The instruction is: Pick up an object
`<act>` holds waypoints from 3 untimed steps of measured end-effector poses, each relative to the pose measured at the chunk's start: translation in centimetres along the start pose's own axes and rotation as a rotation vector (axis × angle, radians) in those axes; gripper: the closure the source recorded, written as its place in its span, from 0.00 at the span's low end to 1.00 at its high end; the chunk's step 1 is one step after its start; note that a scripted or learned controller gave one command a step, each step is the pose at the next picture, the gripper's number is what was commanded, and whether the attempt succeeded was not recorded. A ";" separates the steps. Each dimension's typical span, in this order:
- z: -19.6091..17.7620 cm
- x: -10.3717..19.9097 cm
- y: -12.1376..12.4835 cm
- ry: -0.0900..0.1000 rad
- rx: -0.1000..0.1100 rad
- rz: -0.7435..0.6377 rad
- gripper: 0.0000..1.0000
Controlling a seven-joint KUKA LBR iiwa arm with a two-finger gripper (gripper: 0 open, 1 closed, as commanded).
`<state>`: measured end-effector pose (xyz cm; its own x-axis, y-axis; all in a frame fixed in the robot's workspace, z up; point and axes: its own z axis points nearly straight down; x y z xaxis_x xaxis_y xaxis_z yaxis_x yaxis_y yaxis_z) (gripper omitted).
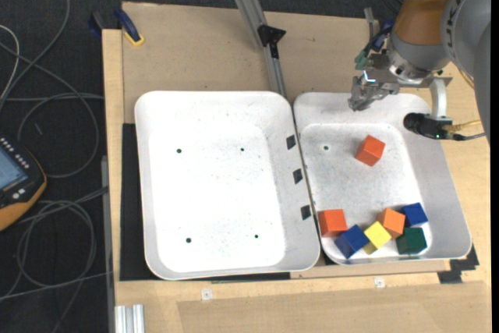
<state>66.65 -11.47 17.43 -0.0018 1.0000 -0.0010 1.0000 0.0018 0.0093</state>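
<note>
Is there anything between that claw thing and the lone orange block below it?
No. In the camera view, only bare white bin floor lies between the gripper and the lone orange block.

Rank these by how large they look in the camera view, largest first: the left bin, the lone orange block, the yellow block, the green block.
1. Left bin, by far the largest.
2. Lone orange block.
3. Green block and yellow block: they look about alike and both are crowded by neighbouring blocks, so no ranking between them.
</note>
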 end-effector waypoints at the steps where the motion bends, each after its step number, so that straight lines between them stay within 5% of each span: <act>1: -3.1 0.0 0.2 0.001 0.004 0.000 1.00; 3: -4.6 9.8 -0.1 0.003 0.006 -0.005 1.00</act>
<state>66.49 -1.65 22.00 -0.0064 1.0000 0.0022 1.0000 0.0064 0.0031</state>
